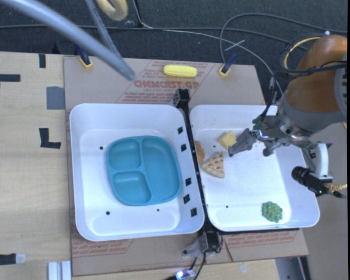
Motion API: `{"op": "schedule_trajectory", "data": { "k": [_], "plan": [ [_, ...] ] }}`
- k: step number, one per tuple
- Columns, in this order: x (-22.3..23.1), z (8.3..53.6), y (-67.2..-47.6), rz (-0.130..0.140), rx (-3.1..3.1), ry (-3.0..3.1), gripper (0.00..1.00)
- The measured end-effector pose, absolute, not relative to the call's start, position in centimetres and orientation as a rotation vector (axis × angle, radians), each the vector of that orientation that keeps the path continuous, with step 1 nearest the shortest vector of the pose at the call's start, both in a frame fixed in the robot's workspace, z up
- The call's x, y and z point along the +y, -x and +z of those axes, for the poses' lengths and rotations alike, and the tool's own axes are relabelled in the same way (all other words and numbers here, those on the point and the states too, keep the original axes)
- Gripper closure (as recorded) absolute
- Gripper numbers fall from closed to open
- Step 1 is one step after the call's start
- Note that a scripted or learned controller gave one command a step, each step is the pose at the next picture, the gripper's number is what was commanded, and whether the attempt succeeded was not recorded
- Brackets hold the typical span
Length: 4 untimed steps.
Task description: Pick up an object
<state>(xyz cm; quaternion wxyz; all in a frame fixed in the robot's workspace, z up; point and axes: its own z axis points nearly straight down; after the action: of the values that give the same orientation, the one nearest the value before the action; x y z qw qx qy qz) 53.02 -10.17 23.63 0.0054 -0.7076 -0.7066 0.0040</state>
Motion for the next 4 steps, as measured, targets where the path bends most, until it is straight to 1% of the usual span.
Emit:
{"op": "schedule_trajectory", "data": {
  "k": [1,2,4],
  "plan": [
    [-10.2,24.2,-53.3,0.001,-2.222,2.218,0.0],
    [-9.1,18.8,-52.8,0.007,-2.219,2.217,0.0],
    [-9.9,8.6,-52.8,0.006,-2.22,2.218,0.0]
  ]
}}
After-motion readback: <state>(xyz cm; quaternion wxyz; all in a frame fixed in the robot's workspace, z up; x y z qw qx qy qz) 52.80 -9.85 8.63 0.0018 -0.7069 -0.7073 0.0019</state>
